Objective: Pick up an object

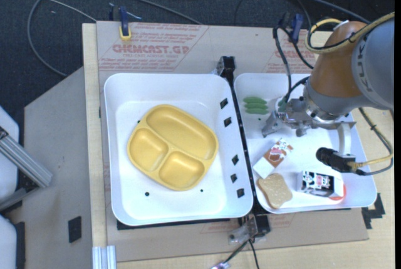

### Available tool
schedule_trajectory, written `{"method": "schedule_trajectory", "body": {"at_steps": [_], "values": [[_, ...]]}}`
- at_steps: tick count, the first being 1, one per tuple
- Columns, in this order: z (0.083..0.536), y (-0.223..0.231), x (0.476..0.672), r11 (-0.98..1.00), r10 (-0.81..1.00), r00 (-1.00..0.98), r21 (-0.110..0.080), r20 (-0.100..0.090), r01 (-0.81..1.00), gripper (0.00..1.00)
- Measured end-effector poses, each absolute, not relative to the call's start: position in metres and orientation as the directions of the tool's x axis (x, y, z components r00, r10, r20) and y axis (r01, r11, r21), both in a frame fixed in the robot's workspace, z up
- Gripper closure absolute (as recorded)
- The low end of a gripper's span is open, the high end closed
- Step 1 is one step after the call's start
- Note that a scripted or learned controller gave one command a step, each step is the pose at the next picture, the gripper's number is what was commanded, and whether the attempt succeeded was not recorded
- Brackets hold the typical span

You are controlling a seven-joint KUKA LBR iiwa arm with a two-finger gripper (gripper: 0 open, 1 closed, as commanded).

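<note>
Two white bins are borne side by side on the surface (156,42). The left bin (119,136) holds a yellow divided plate (173,146), stiff and likely slippery. In the right bin (357,199), the tool (289,120) hangs at about 12 o'clock; whether it is spread or pressed together cannot be told. Candidate objects are judged light: a black-and-white carton (322,184) at 4 o'clock, a bread slice (275,191) at 7 o'clock, best taken across its edges, a small red packet (277,153) centrally, and a green item (255,105) at 11 o'clock. The bin wall crowds the bread.

Divided plate (173,147) in left bin (119,98), toast slice (274,190) in right bin (360,195)
</note>
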State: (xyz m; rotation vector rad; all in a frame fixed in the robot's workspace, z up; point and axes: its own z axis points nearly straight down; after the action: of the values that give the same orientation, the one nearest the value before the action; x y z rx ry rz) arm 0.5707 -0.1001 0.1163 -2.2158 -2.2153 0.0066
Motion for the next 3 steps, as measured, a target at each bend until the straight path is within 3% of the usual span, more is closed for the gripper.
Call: {"method": "schedule_trajectory", "body": {"at_steps": [1, 2, 3], "values": [[0.083, -0.099, 0.570, 0.000, 1.000, 0.000, -0.006, 0.002, 1.000, 0.00], [0.096, -0.099, 0.571, -0.001, 1.000, 0.001, -0.001, 0.002, 1.000, 1.00], [0.139, -0.099, 0.572, 0.001, 1.000, -0.001, 0.005, 0.000, 1.000, 1.00]]}}
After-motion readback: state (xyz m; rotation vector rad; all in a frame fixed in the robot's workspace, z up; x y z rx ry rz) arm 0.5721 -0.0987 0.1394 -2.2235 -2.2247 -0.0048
